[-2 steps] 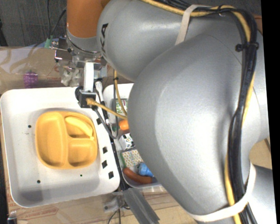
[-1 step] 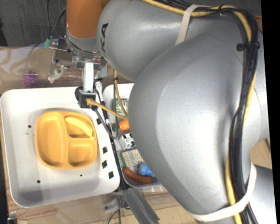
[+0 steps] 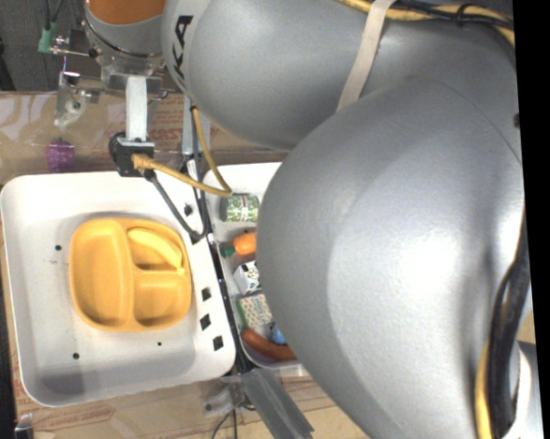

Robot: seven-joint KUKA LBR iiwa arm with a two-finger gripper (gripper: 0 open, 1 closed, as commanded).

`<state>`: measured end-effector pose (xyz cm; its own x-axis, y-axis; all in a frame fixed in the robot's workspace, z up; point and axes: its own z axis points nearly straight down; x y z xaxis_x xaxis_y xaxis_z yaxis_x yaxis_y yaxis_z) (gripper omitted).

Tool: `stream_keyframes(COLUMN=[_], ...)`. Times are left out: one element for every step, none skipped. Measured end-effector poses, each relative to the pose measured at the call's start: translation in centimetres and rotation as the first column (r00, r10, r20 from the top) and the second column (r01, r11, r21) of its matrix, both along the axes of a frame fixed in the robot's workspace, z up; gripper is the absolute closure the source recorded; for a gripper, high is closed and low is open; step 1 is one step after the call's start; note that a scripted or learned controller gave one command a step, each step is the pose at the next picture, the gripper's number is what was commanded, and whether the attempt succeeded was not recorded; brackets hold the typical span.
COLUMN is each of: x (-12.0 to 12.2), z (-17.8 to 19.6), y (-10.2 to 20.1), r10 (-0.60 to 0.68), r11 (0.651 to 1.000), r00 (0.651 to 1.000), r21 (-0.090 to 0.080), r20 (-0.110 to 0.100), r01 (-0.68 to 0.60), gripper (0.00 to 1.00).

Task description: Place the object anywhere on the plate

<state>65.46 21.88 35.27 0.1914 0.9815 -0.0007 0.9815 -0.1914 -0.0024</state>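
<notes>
Upper left of frame, past the left bin's far edge: a small purple thing [image 3: 61, 154] sits on the bare bench. Just above it is the gripper [image 3: 72, 95], under the orange band [image 3: 127, 4]. It's too pale and blurred to read, so can't tell if the jaws are spread or pressed together. Nothing visible btwn them.

Below that, the left bin [image 3: 32, 231] holds the yellow plate [image 3: 129, 276]. It's sectioned, lies flat approx mid-bin, w/ nothing on it. Prob. set there as an open, easy drop target.

Right of the divider, a narrow strip of the right bin [image 3: 263, 179] shows, w/ items stacked top to bottom:
- green can [image 3: 241, 207]
- orange piece [image 3: 246, 246]
- small white-and-black item [image 3: 249, 277]
- patterned packet [image 3: 255, 309]
- red-orange piece [image 3: 265, 344]

The arm's grey body [image 3: 398, 233] covers the rest of that bin, as it reaches over from the right.

The object to place is prob. one of these items, but can't tell which. All lie to the right of and below the gripper, well apart from it, w/ the divider in btwn. The gripper is outside both bins, so placing not yet done.
</notes>
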Motion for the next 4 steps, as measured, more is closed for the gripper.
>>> stream_keyframes(x=[0.1,0.1,0.1,-0.8], z=[9.0,0.6,9.1,8.9], y=[0.1,-0.6,-1.3,-0.6], r10=[0.312,0.685,0.825,0.968], r11=[0.95,0.729,0.565,0.252], r00=[0.95,0.729,0.565,0.252], r21=[0.001,0.002,-0.001,0.002], r20=[0.002,-0.002,0.003,0.001], r01=[-0.312,-0.685,-0.825,-0.968], gripper=[0.0,0.0,0.0,0.0])
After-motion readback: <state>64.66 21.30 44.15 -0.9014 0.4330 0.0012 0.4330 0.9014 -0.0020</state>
